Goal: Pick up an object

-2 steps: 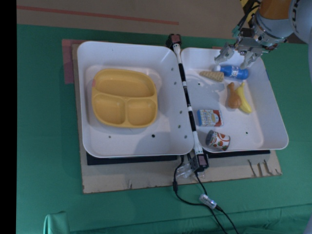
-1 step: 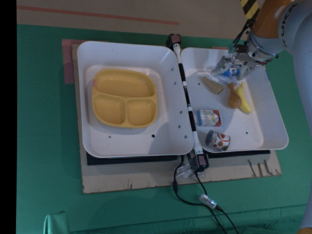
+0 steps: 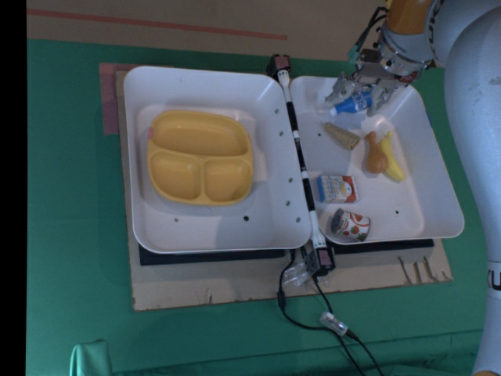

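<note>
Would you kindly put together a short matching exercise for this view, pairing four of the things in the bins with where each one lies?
Things:
1. yellow divided tray
2. banana
3. printed can
4. blue object

Places:
A. near corner of the right bin, lying on its side
B. far part of the right bin, between the fingers of the gripper
C. middle of the left bin
D. right bin, beside the brown pear-shaped piece

Pairs: 1-C, 2-D, 3-A, 4-B
</note>
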Robot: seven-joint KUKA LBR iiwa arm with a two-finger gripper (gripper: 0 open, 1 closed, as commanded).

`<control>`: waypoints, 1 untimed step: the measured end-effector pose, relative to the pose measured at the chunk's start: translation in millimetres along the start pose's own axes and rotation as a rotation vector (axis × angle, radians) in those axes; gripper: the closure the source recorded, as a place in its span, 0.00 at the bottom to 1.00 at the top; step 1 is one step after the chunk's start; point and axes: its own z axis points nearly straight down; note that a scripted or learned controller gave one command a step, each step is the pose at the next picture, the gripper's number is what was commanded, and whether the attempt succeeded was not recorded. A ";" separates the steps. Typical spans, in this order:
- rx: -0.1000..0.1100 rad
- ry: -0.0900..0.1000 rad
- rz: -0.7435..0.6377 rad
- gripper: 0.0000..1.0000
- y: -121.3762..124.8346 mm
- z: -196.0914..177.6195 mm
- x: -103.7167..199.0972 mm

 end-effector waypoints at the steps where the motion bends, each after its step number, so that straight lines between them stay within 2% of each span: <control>1: -0.034 0.009 -0.007 0.00 -14.7 29.8 -15.9</control>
